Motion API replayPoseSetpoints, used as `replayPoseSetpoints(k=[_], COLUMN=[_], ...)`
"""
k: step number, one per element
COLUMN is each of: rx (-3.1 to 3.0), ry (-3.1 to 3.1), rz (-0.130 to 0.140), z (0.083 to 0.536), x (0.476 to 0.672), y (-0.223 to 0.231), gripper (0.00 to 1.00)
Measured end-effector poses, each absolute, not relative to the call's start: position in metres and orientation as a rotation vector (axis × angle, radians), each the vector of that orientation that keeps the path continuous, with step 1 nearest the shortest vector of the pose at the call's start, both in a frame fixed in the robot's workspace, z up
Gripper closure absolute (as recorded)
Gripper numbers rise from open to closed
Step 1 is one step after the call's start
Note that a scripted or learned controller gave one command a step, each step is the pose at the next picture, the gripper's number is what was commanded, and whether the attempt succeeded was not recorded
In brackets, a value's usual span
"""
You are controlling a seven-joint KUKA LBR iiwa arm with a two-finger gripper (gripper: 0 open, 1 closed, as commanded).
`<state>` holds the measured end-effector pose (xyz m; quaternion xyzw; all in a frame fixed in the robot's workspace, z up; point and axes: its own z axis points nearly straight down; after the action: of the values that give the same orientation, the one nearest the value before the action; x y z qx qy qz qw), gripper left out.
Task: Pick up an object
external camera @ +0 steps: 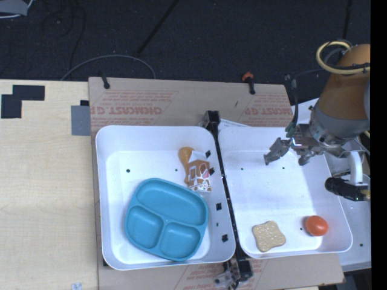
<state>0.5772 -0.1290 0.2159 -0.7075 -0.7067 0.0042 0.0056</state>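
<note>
My gripper (289, 153) hovers over the upper part of the right bin (260, 180), its two fingers spread open with nothing between them. Below it, near the bin's front wall, lie a tan slice of toast (268, 235) and a small orange ball (315, 225). The left bin (112, 162) holds a blue divided plate (166, 219), a brown-and-white patterned packet (199, 176) and a small orange-brown piece (185, 156) just above it.
A black divider rail (219, 180) runs between the two bins. Brown cardboard (181, 104) lies under the bins, with a wooden bench top (42, 192) to the left. The arm's grey body and orange band (351, 71) stand at the right.
</note>
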Motion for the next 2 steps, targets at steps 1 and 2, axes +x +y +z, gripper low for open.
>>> replayPoseSetpoints(k=[1,2], rx=[-2.22,-2.217], ry=[-2.221,-2.218], rz=[0.002,0.006], z=[0.222,0.176], x=[0.58,0.587], y=[-0.129,-0.13], gripper=[0.0,0.0])
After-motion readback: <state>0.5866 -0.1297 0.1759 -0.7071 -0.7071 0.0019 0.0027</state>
